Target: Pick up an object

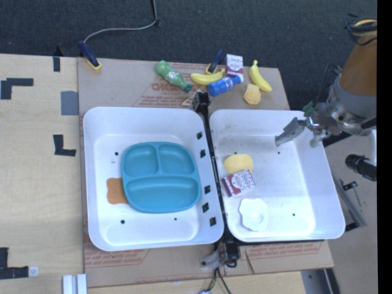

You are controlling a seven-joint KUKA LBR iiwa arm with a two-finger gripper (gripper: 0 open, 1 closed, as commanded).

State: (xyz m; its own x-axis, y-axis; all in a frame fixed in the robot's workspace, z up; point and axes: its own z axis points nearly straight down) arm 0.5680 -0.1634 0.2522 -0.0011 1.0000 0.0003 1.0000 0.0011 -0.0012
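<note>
Sitting nearest in the right bin (318, 182), a white lid (253, 214), a red packet (238, 182) and a yellow lemon (238, 162) cluster leftward, all candidates. Farther right, the gripper (288, 135) hovers above, holding nothing; whether its claw is parted I cannot tell.

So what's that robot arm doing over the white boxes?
It's trying to pick something up. Its gripper hangs over the far right part of the right bin and holds nothing. A yellow lemon-like toy, a small red-and-white packet and a white lid-like piece lie in that bin. The left bin holds a blue plate.
</note>
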